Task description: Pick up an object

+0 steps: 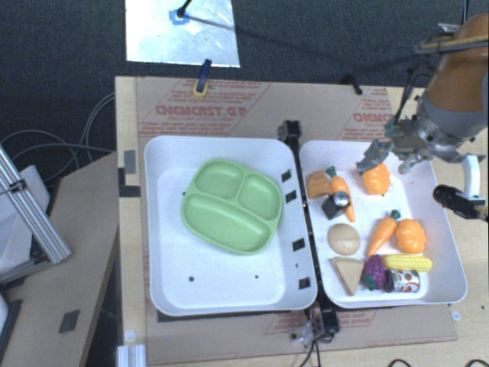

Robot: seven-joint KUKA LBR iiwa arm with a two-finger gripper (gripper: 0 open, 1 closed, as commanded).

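The single camera sits fixed above the bench (252, 102) and looks down at a slant, so the far edge of the bench lies toward the top of the frame and the near edge toward the bottom. It stands far enough back to take in both bins whole, the left bin (164, 205) at the centre and the right bin (447, 270) at lower right, along with dark floor (53, 67) across the top and left. The arm (458, 82) enters at the upper right of the frame, cut off by the edge.
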